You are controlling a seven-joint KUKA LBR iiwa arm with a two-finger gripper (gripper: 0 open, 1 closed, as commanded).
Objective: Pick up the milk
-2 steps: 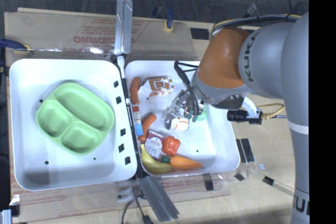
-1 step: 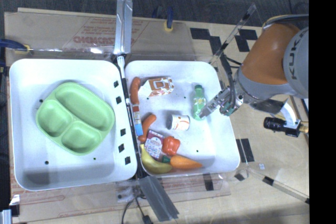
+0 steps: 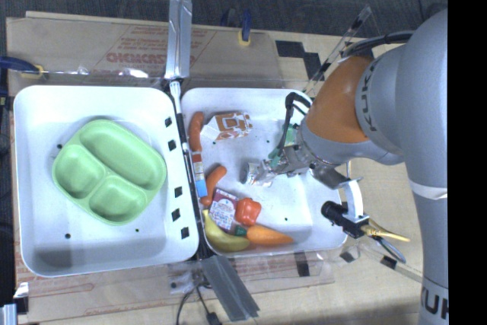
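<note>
The milk (image 3: 232, 125) is a small brown-and-white carton lying on its side near the back of the right bin (image 3: 262, 103). My gripper (image 3: 261, 173) hangs low over the middle of that bin, in front of the carton and a little to its right, apart from it. The grey arm with its orange band (image 3: 342, 110) reaches in from the right and hides the bin's right side. Nothing shows between the gripper and the carton.
An orange sausage (image 3: 196, 129) lies just left of the milk. A carrot (image 3: 215, 179), a red packet (image 3: 223, 211), a red pepper (image 3: 248, 209), a banana (image 3: 224, 240) and a second carrot (image 3: 268, 237) crowd the front. The left bin holds a green divided plate (image 3: 109, 170).
</note>
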